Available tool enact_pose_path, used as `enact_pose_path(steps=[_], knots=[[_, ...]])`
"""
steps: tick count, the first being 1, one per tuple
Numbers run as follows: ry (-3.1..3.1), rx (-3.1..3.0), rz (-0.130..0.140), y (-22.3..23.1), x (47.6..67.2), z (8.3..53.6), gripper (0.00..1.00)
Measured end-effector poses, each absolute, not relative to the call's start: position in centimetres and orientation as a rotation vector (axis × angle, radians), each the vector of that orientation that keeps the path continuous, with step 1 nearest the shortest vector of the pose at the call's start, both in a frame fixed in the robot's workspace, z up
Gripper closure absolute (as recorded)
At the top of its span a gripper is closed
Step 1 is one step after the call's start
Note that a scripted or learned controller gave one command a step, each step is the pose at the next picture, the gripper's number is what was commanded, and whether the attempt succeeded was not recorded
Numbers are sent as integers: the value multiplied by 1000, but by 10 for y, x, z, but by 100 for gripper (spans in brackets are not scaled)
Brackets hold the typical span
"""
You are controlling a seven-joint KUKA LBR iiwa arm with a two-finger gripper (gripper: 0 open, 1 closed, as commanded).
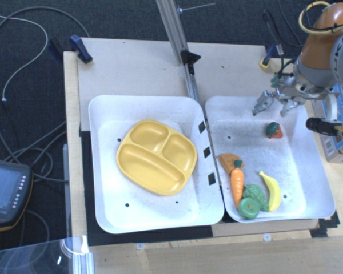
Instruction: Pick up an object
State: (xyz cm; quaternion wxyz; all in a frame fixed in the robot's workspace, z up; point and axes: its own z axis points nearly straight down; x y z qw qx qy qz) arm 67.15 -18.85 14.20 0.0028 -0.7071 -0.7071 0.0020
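Arm enters from the right; gripper (276,103) hangs over the far end of the right bin (308,176). Jaws spread apart, nothing between them.

Strawberry (274,130) lies on the bin floor just below the gripper in the view, a little toward the near side. Whether the fingertips are level with it or well above, the slanted view does not settle; looks above, probably.

Other candidates sit in a cluster at the near end of the same bin: carrot (236,184), banana (271,189), a green vegetable (251,201), and an orange-brown wedge (227,161) touching the carrot's top. All well apart from the gripper.

Left bin (103,153) holds a yellow plate (156,156) with compartments, nothing in them.

Progress: nothing lifted yet. Arm is positioned near a target, so approach seems partly done. Left to do: line up over an object — strawberry is the nearest — descend, close, and raise it clear of the bin. It is small and rounded, so it could slip or roll if the jaws land off-centre.
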Motion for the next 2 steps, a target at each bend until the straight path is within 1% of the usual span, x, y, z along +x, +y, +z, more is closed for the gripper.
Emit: enact_pose_path(steps=[1,2], knots=[[-2219,-2216,7,-188,670,89,0],[-2226,-2220,0,-188,673,106,100]])
